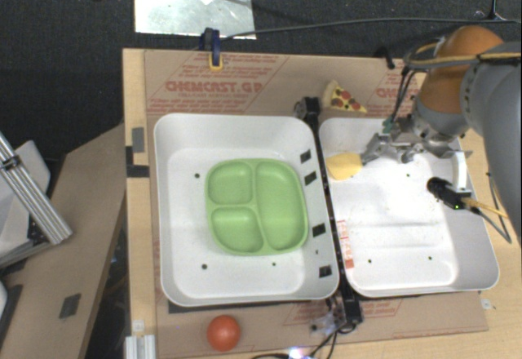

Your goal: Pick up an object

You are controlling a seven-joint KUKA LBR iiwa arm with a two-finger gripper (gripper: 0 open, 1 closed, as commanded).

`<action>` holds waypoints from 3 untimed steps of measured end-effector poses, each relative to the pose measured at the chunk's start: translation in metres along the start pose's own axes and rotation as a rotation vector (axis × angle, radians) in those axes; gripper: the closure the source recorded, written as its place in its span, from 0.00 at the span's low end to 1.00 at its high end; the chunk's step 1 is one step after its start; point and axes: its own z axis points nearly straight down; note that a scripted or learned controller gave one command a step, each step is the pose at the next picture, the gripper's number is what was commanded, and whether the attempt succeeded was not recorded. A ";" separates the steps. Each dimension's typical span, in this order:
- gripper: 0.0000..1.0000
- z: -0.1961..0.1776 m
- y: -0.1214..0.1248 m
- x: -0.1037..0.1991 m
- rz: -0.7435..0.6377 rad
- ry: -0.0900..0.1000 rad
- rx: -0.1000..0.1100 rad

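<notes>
A pale yellow lump [343, 166] lies in the right bin [424, 268], close to its far left corner. My gripper [388, 155] hangs low over the far part of the same bin, just right of the lump and apart from it. It is open and nothing sits between its fingers. The left finger [372, 151] points toward the lump.
The left bin [183, 268] holds a green divided plate [256, 205]. A toy pizza slice [344, 98] lies on the board behind the right bin. A red ball [223, 332] rests on the board in front of the left bin. The arm [481, 96] comes in from the right.
</notes>
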 end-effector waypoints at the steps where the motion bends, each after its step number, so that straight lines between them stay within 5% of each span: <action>1: 1.00 -0.012 0.001 0.000 -0.001 0.000 -0.004; 3: 1.00 -0.108 0.000 -0.005 0.000 0.000 -0.005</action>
